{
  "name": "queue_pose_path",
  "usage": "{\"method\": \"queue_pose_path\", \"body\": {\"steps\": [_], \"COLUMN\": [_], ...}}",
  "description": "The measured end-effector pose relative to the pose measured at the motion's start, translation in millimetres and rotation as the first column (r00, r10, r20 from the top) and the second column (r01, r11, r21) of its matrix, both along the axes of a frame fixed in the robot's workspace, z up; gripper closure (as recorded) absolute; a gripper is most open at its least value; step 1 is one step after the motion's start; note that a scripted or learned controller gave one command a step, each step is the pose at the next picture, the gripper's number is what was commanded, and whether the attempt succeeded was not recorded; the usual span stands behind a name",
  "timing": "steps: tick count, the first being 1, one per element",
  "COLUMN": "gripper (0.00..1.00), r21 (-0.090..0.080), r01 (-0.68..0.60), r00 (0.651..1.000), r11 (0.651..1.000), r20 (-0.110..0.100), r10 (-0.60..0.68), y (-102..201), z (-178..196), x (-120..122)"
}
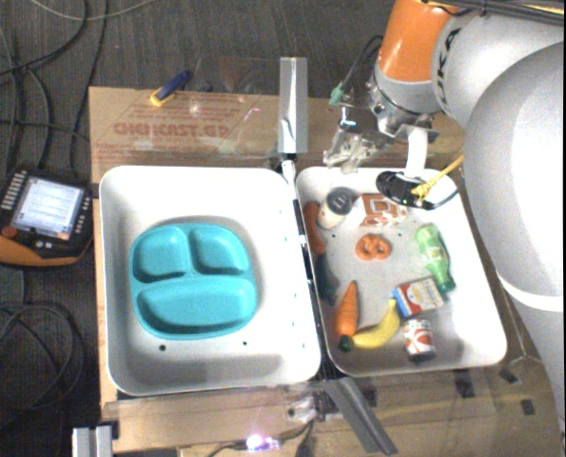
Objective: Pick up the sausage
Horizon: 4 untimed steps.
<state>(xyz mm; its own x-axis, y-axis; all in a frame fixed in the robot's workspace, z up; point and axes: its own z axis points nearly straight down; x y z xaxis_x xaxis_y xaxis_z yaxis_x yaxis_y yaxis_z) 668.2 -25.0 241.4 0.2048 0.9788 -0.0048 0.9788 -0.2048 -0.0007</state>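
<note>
Against the right bin's [487, 346] left wall, sausage [314, 229] lying lengthwise front-to-back, claw [347, 149] above far rim, grip unclear.

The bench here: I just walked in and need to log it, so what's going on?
A grey and orange robot arm reaches in over the far edge of the right bin, its pincer above the rim. The sausage lies against that bin's left wall, untouched, among a carrot, a banana and other toy food. The left bin holds a blue divided plate.
</note>
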Motion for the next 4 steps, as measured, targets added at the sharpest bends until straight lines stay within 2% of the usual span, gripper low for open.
{"method": "queue_pose_path", "body": {"steps": [1,2,3,4], "gripper": [1.0,1.0,1.0,1.0], "r21": [0.001,-0.003,-0.001,-0.001], "r01": [0.207,0.801,0.725,0.735], "r00": [0.978,0.599,0.689,0.678], "r11": [0.978,0.599,0.689,0.678], "r20": [-0.004,0.002,0.003,-0.002], "r10": [-0.207,-0.801,-0.725,-0.735], "y": [14,11,91,191], "z": [-59,-35,48,30], "x": [-106,-101,-79,-115]}}
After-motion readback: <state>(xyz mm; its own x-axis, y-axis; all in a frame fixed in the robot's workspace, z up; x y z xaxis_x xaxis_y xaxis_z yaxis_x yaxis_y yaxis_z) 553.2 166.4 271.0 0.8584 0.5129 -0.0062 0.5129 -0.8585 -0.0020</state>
